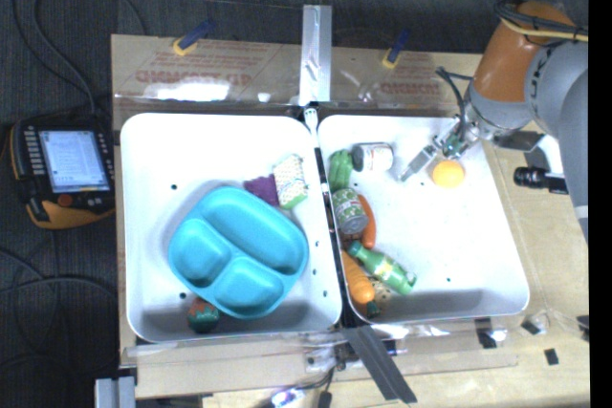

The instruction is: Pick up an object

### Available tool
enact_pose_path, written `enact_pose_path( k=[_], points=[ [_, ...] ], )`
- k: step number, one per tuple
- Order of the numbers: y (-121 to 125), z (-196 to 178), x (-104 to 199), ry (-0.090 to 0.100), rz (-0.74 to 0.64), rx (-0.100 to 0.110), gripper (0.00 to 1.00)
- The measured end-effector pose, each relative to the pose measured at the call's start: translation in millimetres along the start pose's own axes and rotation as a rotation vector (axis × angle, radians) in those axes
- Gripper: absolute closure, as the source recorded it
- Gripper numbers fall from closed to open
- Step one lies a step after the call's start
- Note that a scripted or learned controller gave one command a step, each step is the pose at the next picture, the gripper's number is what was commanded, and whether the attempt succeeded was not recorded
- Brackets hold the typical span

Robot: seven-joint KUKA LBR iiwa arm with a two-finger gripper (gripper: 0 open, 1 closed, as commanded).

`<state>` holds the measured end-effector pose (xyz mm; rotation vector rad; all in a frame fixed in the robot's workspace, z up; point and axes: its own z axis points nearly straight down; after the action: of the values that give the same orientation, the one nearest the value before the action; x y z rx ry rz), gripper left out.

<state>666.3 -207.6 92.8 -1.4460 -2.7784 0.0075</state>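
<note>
Two bins: your gripper (421, 163) hangs over the right bin (478, 253), beside the yellow ball (448, 173); jaw state cannot be told.

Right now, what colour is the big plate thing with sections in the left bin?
Light blue; the divided plate shows in the camera view.

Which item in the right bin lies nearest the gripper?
The yellow ball, just below the gripper in the image. The bottles and vegetables crowd the bin's left wall, farther off.
</note>
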Motion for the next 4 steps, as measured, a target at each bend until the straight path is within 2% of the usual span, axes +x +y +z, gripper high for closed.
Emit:
enact_pose_path(
  k=[1,2,3,4],
  points=[
    [-6,-70,-12,-0.013,-0.239,-0.008,0.00],
    [-10,-2,-8,0.000,-0.182,-0.007,0.00],
    [-10,-60,-11,-0.013,-0.412,-0.008,0.00],
    [-14,-86,-8,-0.014,-0.657,-0.007,0.00]
  ],
)
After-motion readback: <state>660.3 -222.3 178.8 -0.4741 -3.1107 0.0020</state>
